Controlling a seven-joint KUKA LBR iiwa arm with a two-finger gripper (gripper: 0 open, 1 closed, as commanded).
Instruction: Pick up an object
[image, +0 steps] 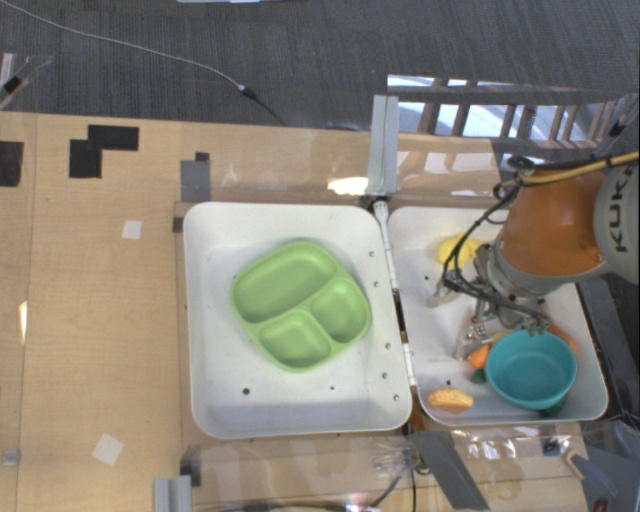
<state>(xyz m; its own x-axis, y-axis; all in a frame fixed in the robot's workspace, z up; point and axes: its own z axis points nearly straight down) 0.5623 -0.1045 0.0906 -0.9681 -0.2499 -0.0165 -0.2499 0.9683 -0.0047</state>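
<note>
The arm's orange band (548, 232) hangs over the right bin (428, 300). Below it my gripper (478, 328) points down into the bin's middle. A teal bowl (530, 370) stands at the bin's front right, just right of the gripper. A small orange object (481, 356) lies against the bowl's left rim, directly under the gripper's tip; whether they touch is unclear. A yellow object (454, 248) lies at the back, partly hidden by the wrist. At the front edge rests a tan, bread-like piece (450, 399).
The left bin (215, 400) holds a green divided plate (300, 304) in its middle. A metal post (382, 145) rises behind the wall between the bins. Cables (520, 180) loop off the wrist above the right bin.
</note>
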